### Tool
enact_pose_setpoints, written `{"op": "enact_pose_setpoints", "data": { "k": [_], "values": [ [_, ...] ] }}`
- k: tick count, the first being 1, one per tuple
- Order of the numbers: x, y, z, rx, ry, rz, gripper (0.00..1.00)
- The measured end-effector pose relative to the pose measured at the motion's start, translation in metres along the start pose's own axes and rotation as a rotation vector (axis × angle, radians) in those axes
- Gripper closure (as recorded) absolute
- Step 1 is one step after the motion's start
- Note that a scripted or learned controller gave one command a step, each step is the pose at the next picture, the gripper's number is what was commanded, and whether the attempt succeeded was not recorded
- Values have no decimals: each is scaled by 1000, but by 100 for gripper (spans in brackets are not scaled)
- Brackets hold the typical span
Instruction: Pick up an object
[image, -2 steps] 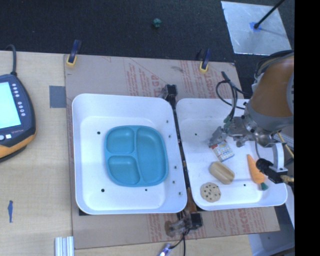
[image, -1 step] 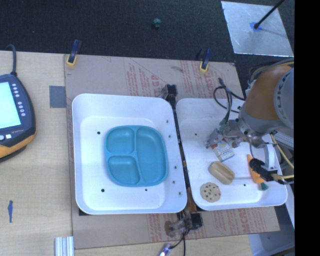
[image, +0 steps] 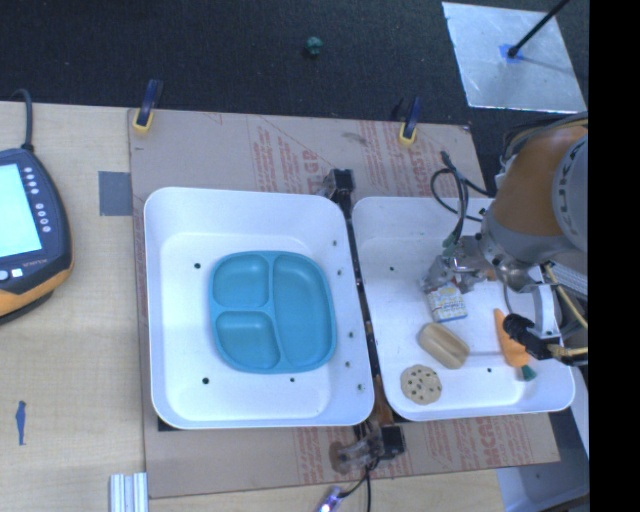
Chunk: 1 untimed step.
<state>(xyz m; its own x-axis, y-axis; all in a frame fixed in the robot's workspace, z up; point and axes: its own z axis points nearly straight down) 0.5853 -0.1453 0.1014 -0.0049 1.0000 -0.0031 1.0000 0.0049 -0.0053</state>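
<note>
The right bin (image: 400, 230) holds a tan bread roll (image: 443, 344), a round cookie (image: 421, 384) and an orange carrot (image: 511, 342) with a green tip. My gripper (image: 446, 289) hangs over the middle of this bin, just above the roll, reaching in from the right. It is seen from above, so its metal body hides the tips. A small label-like white block (image: 449, 306) shows at its lower end. The roll lies just below it, the cookie nearer the front edge.
The left bin (image: 170, 300) holds a blue three-compartment plate (image: 272, 310). A teach pendant (image: 25, 230) lies on the bench at far left. Clamps (image: 146, 105) pin the cardboard sheet at the back. Black cables (image: 455, 195) loop beside the arm's wrist.
</note>
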Motion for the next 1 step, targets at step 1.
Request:
{"op": "enact_pose_setpoints", "data": {
  "k": [1],
  "values": [
    [99, -8, -91, -3, 3, -2, 100]
  ]
}}
